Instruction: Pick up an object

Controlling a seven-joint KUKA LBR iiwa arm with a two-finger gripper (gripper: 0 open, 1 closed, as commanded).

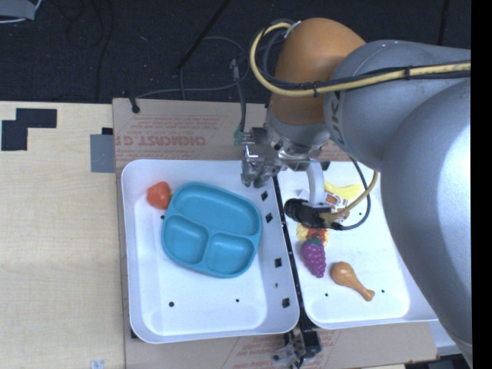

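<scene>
While gripper (258,177) hangs by divider (287,261) | jaws: can't tell | grapes (313,257) in R bin (388,279)

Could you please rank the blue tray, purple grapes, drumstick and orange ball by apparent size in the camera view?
1. blue tray
2. drumstick and purple grapes, too alike to rank
3. orange ball

One fixed camera looks down at a slant from above the bench (54,244), near enough that the left bin (192,306) and right bin (384,264) span the frame's lower middle. The grey arm (415,129) looms large from the right, close beneath the lens. The bench's far side lies toward the top.
</scene>
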